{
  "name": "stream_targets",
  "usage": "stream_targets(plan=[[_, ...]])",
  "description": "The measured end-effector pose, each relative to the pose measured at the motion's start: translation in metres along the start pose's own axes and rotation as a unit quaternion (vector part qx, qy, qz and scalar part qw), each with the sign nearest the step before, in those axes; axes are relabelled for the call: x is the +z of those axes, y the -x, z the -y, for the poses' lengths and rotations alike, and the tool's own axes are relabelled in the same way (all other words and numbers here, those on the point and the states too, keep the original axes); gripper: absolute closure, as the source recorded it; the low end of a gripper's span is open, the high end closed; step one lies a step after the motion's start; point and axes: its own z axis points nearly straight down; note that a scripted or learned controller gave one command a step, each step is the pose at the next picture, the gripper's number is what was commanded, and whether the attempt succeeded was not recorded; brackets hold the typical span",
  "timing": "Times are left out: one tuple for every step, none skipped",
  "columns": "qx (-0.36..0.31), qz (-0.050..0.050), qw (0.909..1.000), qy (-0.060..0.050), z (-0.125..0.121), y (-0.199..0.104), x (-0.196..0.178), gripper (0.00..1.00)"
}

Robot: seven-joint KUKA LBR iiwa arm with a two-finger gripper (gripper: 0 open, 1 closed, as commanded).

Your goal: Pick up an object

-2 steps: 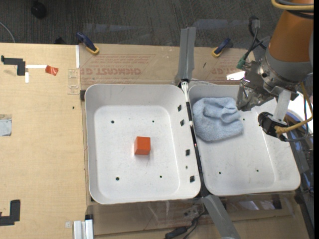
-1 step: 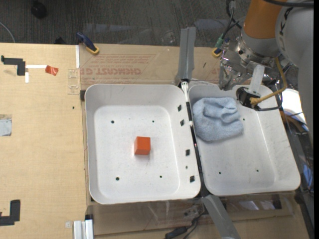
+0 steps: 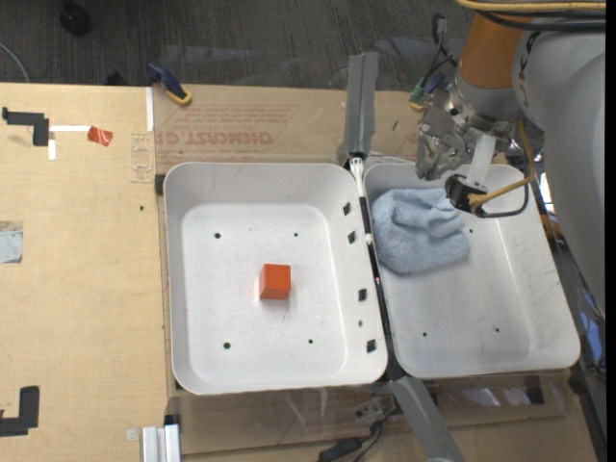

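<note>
Gripper (image 3: pixel 438 166), fingers' state unclear, hangs from the bent wrist above the blue cloth (image 3: pixel 419 229).

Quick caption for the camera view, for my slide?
Gripper at the right bin's far edge above a blue cloth; orange block in left bin.

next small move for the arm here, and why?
Probably a short descent toward the near-left onto the blue cloth. The gripper sits at the far edge of the right bin, just beyond the cloth's far edge, with nothing visibly held. The cloth is the closest object; the orange cube lies in the left bin, much farther off.
</note>
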Motion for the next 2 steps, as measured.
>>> stream_targets(plan=[[0.010,0.000,0.9999,0.000,-0.004,0.010,0.011,1.00],[-0.010,-0.001,0.9999,0.002,0.007,-0.008,-0.014,1.00]])
